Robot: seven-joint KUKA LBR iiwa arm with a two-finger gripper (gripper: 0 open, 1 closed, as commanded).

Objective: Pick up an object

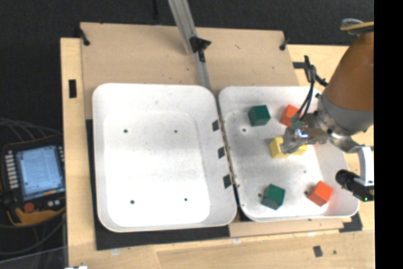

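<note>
In the right bin [249, 211] lie several small blocks. A green block [258, 114] sits near the bin's back, and another green block [272, 196] lies near the front. An orange block [289, 114] lies at the back right, and a second orange block [320, 193] lies at the front right. A yellow block [278, 148] lies mid-bin. My gripper [293, 140] hangs directly over the yellow block's right part, touching or just above it. Its fingertips are hidden against the block.
The left bin [154, 154] lies beside the right one, with a divider edge [224, 151] between them. A slanted metal pole [182, 16] crosses the back of the bench. A teach pendant [34, 176] rests at the far left.
</note>
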